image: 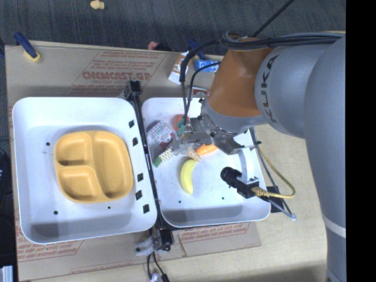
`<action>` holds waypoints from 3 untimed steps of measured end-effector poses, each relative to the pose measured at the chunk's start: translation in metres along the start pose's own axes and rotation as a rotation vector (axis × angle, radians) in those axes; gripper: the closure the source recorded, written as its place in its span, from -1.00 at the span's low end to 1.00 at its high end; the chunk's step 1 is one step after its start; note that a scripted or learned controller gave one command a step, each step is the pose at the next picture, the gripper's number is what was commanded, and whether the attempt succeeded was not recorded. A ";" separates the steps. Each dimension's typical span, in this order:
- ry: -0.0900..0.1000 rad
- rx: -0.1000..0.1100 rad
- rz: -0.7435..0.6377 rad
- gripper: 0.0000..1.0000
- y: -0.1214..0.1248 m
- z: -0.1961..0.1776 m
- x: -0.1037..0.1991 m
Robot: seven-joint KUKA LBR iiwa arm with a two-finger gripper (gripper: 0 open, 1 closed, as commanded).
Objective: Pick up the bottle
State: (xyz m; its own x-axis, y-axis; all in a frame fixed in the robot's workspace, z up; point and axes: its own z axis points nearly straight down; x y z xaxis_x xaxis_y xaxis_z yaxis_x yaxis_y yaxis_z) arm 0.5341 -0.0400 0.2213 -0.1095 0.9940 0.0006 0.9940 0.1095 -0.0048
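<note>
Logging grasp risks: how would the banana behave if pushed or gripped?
The banana looks smooth and glossy, so it may slip in a grip. It is curved and lies flat, so it would probably pivot rather than roll when pushed. It looks small, so likely light.

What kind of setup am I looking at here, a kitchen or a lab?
Most likely a robot grasping test bench, not a kitchen: two white bins clipped side by side on cardboard, toy food such as a banana, and a KUKA arm reaching in.

Even, fairly bright overhead light, soft shadows inside the white bins (35, 228), slight overall blur.
</note>
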 end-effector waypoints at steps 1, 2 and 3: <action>0.000 0.001 -0.124 1.00 -0.052 0.031 0.065; -0.002 -0.004 -0.151 1.00 -0.060 -0.063 -0.021; 0.000 0.000 -0.528 1.00 -0.057 0.030 0.014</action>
State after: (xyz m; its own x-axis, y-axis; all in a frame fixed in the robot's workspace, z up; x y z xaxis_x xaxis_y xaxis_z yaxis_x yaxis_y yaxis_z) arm 0.4758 -0.0319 0.1912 -0.5956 0.8033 0.0031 0.8033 0.5956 -0.0035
